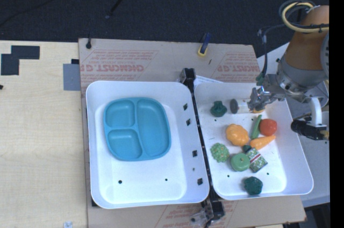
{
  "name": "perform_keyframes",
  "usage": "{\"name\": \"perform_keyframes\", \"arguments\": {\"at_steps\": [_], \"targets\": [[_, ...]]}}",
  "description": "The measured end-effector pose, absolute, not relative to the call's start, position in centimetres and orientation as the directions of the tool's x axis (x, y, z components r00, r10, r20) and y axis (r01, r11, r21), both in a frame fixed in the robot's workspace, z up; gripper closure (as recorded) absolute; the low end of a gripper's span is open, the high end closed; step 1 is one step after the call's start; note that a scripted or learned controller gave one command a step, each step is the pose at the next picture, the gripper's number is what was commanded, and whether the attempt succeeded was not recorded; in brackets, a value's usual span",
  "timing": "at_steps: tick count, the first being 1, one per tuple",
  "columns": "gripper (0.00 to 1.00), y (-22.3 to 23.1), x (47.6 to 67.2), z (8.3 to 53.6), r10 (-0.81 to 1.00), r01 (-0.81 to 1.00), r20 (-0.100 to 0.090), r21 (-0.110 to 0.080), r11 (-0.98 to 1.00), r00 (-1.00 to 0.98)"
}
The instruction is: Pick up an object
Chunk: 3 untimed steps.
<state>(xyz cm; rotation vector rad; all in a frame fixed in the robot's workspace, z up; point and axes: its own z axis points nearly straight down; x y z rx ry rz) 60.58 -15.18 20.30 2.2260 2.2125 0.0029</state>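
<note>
Blue tray [137, 129]; white bins [102, 178]; red tomato [268, 126]; orange carrot [262, 142].

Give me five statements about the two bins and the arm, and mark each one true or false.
1. A blue divided plate lies in the left bin. True.
2. The toy foods are in the left bin. False: they lie in the right bin.
3. The gripper is over the right bin's upper part, above the red tomato. True.
4. The orange pepper sits on the blue plate. False: it lies on the right bin's floor among the other toys.
5. The carrot lies just below the tomato. True.
</note>
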Motion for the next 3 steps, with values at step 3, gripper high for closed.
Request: {"name": "perform_keyframes", "arguments": {"at_steps": [3], "targets": [[1.0,-7.9,56.0,22.2,1.0,1.0,0.002,-0.006,0.002,-0.002]]}}
